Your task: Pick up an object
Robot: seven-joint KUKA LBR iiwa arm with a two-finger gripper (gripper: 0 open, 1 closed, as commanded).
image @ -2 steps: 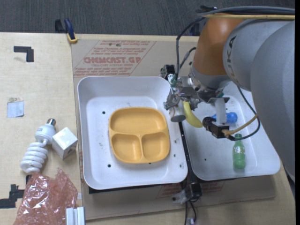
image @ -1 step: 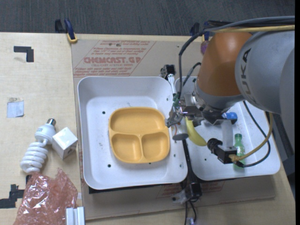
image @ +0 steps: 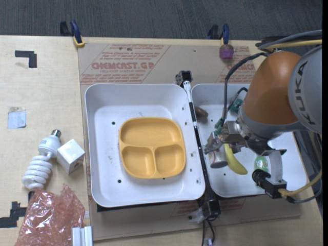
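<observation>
Camera view: we're hovering the gripper (image: 219, 146) over the right bin (image: 292, 181), w/ the banana (image: 234, 161) lying just at its 4 o'clock, long axis running approx 11-to-5. Grip state we can't tell.

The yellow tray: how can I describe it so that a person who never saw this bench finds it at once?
Look at the left white bin, the one away from the arm. The yellow tray lies flat in its middle, a rounded square with three compartments: one long one at the far side and two smaller ones nearer the camera. The banana in the right bin is yellow too, but small and curved.
</observation>
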